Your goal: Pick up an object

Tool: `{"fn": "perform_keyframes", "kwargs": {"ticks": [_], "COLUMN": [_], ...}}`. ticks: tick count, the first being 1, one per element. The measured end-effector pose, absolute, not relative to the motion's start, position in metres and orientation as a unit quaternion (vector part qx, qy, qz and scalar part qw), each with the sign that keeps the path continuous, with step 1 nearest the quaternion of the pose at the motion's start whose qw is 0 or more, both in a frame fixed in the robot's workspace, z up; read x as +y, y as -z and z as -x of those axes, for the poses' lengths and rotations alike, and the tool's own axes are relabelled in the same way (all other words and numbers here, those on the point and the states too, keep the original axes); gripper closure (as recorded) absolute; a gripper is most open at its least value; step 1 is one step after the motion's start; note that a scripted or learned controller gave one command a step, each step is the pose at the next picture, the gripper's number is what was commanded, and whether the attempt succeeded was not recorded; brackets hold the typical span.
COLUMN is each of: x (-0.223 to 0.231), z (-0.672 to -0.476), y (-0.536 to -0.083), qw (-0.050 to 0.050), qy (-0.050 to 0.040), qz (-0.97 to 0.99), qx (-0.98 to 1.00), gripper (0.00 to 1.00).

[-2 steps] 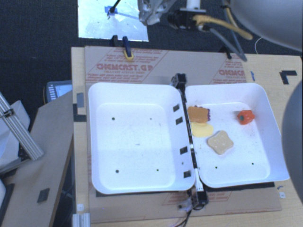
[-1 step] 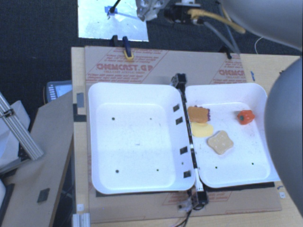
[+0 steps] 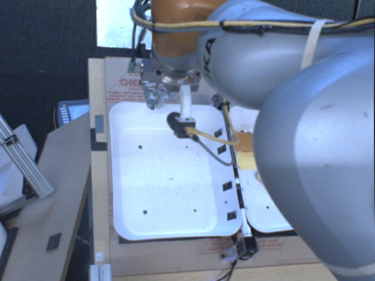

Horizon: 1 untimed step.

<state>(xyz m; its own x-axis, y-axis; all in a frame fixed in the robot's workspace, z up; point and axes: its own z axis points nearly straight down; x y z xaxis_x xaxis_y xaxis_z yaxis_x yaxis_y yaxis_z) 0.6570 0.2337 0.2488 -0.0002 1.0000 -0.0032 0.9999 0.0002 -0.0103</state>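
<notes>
White plastic formed both shallow bins on the table (image 3: 70, 174); the left bin (image 3: 170, 180) lay in full view with a bare floor marked by a few dark dots, and the right bin (image 3: 266, 218) was largely covered by the grey arm (image 3: 304, 127). The claw (image 3: 167, 95) hung below the orange band (image 3: 184, 16) over the far edge of the left bin, near its back rim. Whether the claw was released or clenched could not be told; nothing was seen held in it. A small dark fitting (image 3: 180, 124) on a white stem, with a yellowish cable running off toward the divider, sat just below the claw and appeared to be part of the rig. The only candidate for picking was a yellow-orange object (image 3: 246, 148) in the right bin, partly hidden beside the arm. It lay to the claw's right and nearer the camera, across the divider. Its long axis could not be judged. In the inspector's judgement, the pick had not begun.
</notes>
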Motion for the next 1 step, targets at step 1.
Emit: {"fn": "perform_keyframes", "kwargs": {"ticks": [1], "x": [0.2362], "z": [-0.5602], "y": [-0.3967], "qw": [-0.002], "qy": [0.0076], "qz": [0.704], "qx": [-0.710], "gripper": [1.00]}}
